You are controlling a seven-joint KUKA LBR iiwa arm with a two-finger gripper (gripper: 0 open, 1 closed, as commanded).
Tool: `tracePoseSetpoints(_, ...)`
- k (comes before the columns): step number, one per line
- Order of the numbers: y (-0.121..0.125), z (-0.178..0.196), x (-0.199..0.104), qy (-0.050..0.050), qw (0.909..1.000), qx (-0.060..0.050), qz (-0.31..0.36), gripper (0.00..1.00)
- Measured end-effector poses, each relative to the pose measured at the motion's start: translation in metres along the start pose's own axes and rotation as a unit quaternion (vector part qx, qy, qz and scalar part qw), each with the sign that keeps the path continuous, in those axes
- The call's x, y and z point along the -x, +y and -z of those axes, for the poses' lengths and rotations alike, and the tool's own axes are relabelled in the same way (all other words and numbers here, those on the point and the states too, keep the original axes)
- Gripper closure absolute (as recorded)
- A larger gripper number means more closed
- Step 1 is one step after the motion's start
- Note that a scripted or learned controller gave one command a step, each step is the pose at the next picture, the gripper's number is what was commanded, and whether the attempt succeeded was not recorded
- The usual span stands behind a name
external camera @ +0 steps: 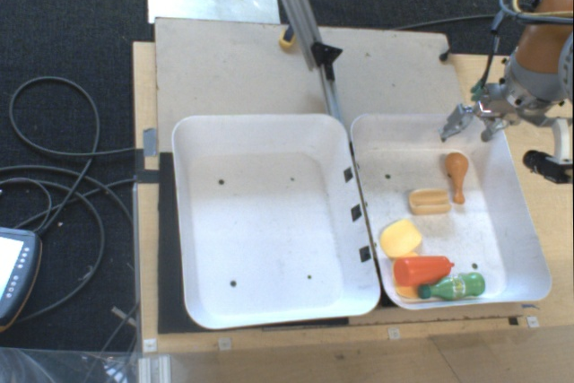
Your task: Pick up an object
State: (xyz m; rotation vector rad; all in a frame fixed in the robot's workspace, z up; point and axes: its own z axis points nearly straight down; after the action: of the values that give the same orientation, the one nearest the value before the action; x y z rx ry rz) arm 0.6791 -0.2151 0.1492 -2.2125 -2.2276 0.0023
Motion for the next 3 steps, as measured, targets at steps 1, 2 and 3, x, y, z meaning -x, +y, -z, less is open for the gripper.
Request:
tracePoseSetpoints(1, 0.0, -0.052, -0.001, 0.0, 1.0, 0.0, 0.0, 0.0)
tracePoseSetpoints(2, 0.003, -0.036, 0.0, -0.002, 1.0, 0.004, 0.002, 1.0)
tracePoseSetpoints(3, 0.005, 0.009, 0.002, -0.001, 1.0, 0.005, -0.001, 1.0)
